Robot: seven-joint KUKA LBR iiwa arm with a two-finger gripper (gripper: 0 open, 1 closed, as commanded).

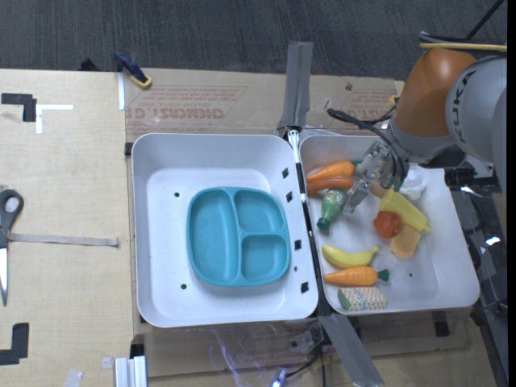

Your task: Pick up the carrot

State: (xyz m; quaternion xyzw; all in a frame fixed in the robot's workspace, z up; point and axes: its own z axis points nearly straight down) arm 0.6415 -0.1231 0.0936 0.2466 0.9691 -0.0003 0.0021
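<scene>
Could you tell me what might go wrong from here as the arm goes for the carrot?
1. There are two carrots: one near the gripper at the right bin's far end, another toward its near end, so the target is ambiguous.
2. The far carrot lies against the green bottle, which the fingers may nudge or catch instead.
3. It also sits close to the bin's left wall, leaving little room for a finger.

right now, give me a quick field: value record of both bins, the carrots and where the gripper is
left bin: holds a blue divided plate
right bin: toy food, mixed pile
carrots: two; upper carrot at the bin's top left, lower carrot near the front beside a banana
gripper: low in the right bin, just right of the upper carrot
carrot held: no, both lie in the bin
other items: green bottle, tomato
</scene>
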